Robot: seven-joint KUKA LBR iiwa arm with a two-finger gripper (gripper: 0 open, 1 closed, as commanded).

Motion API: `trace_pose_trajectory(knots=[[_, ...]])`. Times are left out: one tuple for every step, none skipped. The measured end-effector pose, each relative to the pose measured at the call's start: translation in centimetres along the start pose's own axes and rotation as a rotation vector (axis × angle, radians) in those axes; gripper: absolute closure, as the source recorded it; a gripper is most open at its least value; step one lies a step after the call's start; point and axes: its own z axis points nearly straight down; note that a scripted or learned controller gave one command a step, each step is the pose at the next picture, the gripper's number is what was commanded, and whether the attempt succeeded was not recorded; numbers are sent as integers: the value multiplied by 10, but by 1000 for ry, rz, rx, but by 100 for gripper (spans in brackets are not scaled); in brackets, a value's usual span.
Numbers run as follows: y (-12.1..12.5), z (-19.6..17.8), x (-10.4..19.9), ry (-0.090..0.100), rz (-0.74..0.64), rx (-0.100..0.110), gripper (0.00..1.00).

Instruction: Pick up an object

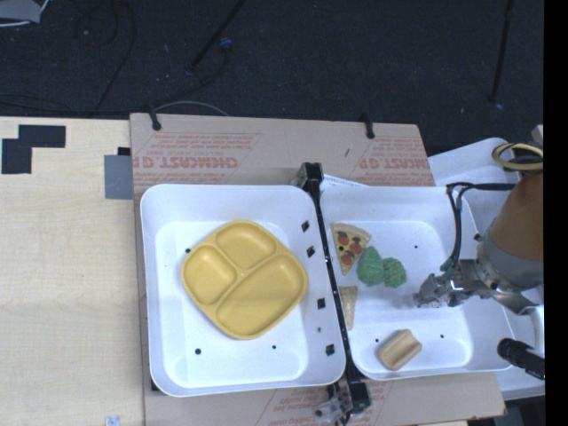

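The right bin (426,233) holds a pizza slice toy (349,245), a green broccoli toy (381,269), a tan bread roll (398,349) near its front edge, and a pale wedge (347,304) against its left wall. My gripper (432,293) hangs over the right part of this bin, right of the broccoli and above the roll, pointing left. Nothing shows between its fingers. The arm's orange band (525,220) sits at the view's right side.
A yellow divided plate (244,278) lies in the left bin (169,327). A black clip divider (324,273) joins the two bins. Cardboard (266,153) lies under both, with a wooden bench surface (62,282) to the left.
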Motion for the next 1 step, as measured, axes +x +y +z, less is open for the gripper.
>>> trace_pose_trajectory(knots=[[-6,-57,-8,0,0,0,100]])
